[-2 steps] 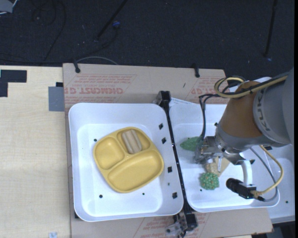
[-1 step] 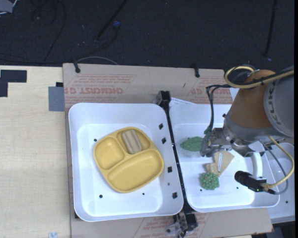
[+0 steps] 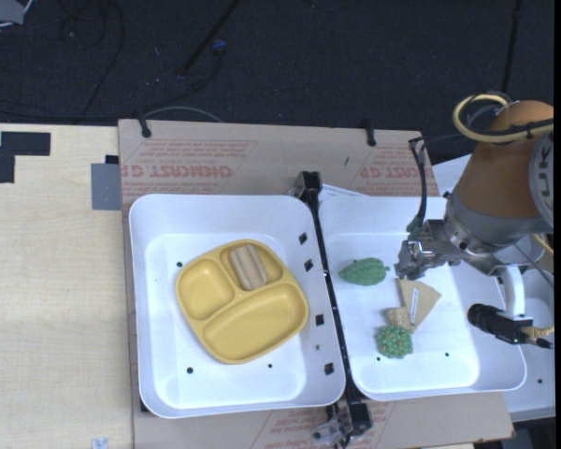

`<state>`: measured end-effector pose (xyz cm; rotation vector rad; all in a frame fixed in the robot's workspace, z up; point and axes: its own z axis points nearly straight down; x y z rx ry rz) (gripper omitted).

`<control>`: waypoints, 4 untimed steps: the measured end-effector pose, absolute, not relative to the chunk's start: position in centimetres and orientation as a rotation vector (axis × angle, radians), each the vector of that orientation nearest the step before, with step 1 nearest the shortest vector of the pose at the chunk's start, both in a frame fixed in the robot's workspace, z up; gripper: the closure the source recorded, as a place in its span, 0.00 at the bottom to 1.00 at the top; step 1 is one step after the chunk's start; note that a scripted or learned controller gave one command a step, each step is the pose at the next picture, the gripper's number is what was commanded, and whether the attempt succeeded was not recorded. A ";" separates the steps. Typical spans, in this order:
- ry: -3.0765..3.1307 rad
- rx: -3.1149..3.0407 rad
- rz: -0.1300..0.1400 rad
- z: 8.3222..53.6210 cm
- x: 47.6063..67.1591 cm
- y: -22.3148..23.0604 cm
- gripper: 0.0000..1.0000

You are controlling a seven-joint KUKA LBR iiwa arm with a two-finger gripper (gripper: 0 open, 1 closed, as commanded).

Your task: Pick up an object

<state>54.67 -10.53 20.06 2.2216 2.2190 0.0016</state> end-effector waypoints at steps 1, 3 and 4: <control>2.222 2.219 0.001 25.0 54.7 -10.6 1.00; 2.229 2.220 -0.003 25.5 53.1 0.4 1.00; 2.229 2.220 -0.005 24.3 52.1 4.7 1.00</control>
